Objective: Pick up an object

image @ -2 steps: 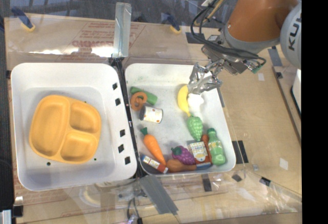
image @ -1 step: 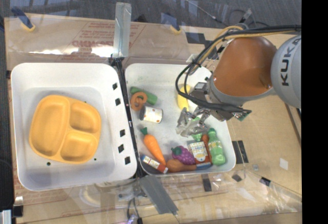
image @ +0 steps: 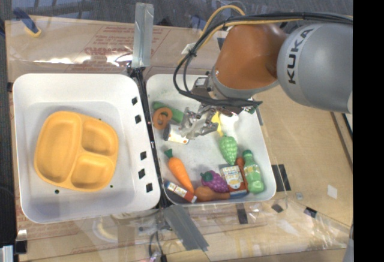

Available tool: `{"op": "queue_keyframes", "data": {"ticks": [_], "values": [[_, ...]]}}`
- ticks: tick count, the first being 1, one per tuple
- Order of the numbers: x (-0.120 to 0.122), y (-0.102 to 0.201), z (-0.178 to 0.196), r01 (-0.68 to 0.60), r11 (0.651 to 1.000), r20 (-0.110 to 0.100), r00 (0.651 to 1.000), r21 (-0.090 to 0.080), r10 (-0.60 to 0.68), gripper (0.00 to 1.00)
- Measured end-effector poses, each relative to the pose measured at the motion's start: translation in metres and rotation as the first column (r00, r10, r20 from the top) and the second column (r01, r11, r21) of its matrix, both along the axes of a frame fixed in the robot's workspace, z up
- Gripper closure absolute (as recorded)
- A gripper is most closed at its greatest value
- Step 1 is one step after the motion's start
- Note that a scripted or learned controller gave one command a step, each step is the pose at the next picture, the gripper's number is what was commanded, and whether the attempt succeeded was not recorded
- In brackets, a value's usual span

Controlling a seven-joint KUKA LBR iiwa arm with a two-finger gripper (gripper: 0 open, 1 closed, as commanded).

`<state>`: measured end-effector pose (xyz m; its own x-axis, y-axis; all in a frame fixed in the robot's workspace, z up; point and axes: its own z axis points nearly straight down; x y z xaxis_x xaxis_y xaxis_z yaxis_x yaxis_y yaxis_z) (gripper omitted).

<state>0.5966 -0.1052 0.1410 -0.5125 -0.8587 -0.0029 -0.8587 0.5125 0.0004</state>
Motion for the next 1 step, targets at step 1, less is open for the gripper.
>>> {"op": "queue_keyframes", "data": {"ticks": [1], "values": [[0.0489,-0.0460,0.1384,0.172,0.985,0.011,0.985,-0.004,-0.172,1.00]]}}
